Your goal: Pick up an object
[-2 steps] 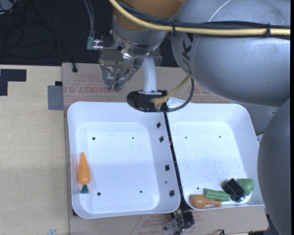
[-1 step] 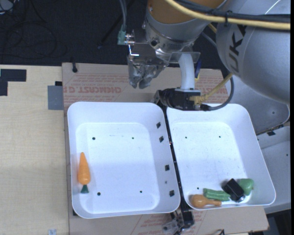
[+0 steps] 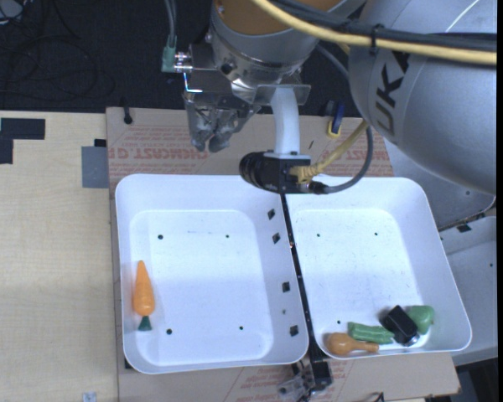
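Note:
An orange carrot toy (image 3: 142,291) with a green tip lies along the left wall of the left bin (image 3: 197,193). In the near right corner of the right bin (image 3: 419,199) sit a tan pear-shaped toy (image 3: 349,344), a green pod-like toy (image 3: 370,333), a black block (image 3: 400,324) and a green rounded piece (image 3: 422,315), bunched together. My gripper (image 3: 214,132) hangs high above the far edge of the left bin, with its fingers together and nothing between them. It is far from every toy.
A cardboard sheet (image 3: 151,141) lies under both bins. A dark divider strip (image 3: 292,258) runs between the bins. The pale bench (image 3: 42,249) stretches to the left, with dark cables behind it.

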